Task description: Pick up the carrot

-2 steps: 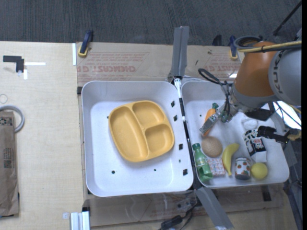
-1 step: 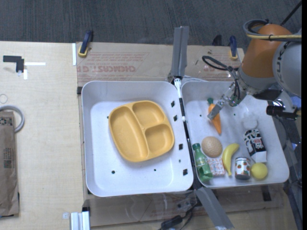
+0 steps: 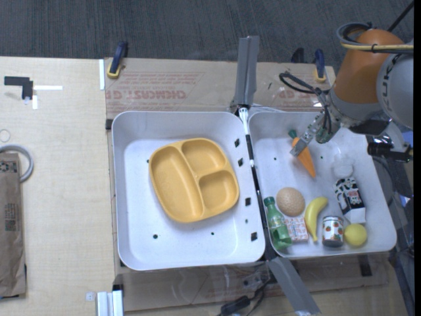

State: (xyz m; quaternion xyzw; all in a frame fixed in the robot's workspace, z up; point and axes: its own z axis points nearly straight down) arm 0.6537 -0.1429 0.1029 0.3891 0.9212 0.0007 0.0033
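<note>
The carrot [image 3: 306, 160] is orange with a small green top. It lies slanted in the upper left part of the right bin [image 3: 385, 196], its thin tip pointing toward the bin's middle. My gripper [image 3: 316, 134] hangs at the carrot's thick upper end, just to its right and very close to it. The grey arm with its orange band [image 3: 365, 61] comes in from the upper right. Whether the gripper touches the carrot is not visible from this angle.
Below the carrot in the right bin sit a round brown item [image 3: 290, 201], a banana [image 3: 315, 213], a green bottle [image 3: 275, 222], a small can [image 3: 333, 232], a lemon [image 3: 355, 234] and a black-and-white carton [image 3: 348, 199]. The left bin [image 3: 131, 196] holds a yellow divided plate [image 3: 194, 178].
</note>
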